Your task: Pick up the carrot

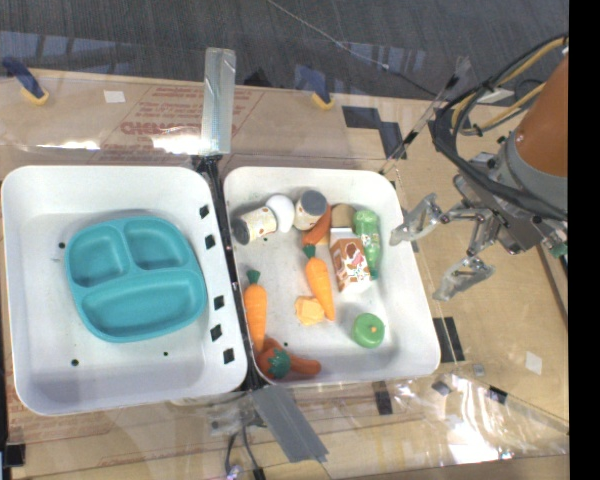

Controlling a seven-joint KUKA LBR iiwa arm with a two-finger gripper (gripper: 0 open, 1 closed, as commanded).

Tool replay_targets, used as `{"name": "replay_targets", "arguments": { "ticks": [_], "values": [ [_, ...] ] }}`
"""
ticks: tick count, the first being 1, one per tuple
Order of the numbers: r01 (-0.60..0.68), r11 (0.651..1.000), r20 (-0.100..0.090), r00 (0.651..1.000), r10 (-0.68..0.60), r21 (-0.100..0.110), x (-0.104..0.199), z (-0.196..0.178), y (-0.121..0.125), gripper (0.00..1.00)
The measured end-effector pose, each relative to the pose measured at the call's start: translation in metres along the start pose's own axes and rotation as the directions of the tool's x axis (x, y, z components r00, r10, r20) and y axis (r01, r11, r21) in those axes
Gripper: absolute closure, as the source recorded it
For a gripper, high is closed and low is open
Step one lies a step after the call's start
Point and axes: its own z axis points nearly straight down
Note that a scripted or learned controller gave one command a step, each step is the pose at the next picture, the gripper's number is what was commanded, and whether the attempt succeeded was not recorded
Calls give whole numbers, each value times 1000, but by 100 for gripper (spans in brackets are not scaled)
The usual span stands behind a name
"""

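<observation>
Cardboard-lined bench carries two white bins, and in the right bin [412, 298] one carrot [320, 282] lies near the middle, untouched, while the gripper [447, 251] hangs outside the bin's right edge with jaws open and empty, so the pick seems unstarted.

A: Left bin [20, 268] held a teal divided plate [132, 276], lying flat, roughly centred.

B: Right bin [405, 268] contents, far side?

A: Two small cylindrical items, one white-capped [278, 208], one brown-topped [311, 208], side by side. A green bottle-like toy [367, 236] lay just right of a printed carton [349, 262], touching it.

B: Near side?

A: A green round piece [369, 329] near the right corner; a pale orange wedge [308, 312] mid-bin. Clear plastic sheeting [130, 118] covered the bench beyond the bins.
</observation>
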Motion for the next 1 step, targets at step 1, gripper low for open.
{"name": "replay_targets", "arguments": {
  "ticks": [1],
  "values": [
    [168, 986, -6, 986, -168, -14, -19, 159, 20, 0]
  ]
}}
